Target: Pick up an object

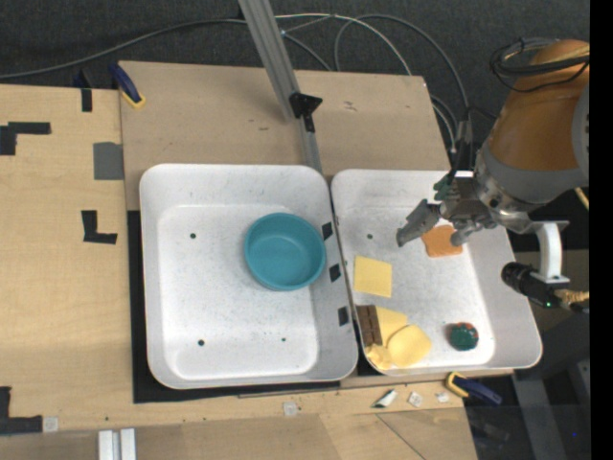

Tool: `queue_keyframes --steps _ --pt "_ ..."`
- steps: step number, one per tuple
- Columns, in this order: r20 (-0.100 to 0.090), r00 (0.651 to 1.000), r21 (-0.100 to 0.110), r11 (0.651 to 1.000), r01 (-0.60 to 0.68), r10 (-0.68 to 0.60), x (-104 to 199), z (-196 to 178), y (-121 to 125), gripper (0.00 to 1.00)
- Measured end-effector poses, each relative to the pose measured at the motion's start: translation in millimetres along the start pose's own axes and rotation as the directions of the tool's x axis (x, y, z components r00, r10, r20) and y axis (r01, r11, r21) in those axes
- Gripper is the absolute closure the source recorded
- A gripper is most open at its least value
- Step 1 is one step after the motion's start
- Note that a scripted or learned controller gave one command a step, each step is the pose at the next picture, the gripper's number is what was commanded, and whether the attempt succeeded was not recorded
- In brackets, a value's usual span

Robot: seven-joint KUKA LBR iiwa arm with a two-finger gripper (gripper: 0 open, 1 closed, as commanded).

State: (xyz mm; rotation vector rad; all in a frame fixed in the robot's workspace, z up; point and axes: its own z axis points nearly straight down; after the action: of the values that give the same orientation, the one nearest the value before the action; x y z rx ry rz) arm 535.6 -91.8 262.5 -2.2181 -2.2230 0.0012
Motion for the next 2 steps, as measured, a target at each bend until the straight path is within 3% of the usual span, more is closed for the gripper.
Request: queue_keyframes --steps 1,2 --pt "0.0 1.0 0.0 1.0 0.0 0.0 0 0 0 0.0" --pt "0.0 1.0 0.006 1.0 -0.002 0.002 -10 54 -2 0.0"
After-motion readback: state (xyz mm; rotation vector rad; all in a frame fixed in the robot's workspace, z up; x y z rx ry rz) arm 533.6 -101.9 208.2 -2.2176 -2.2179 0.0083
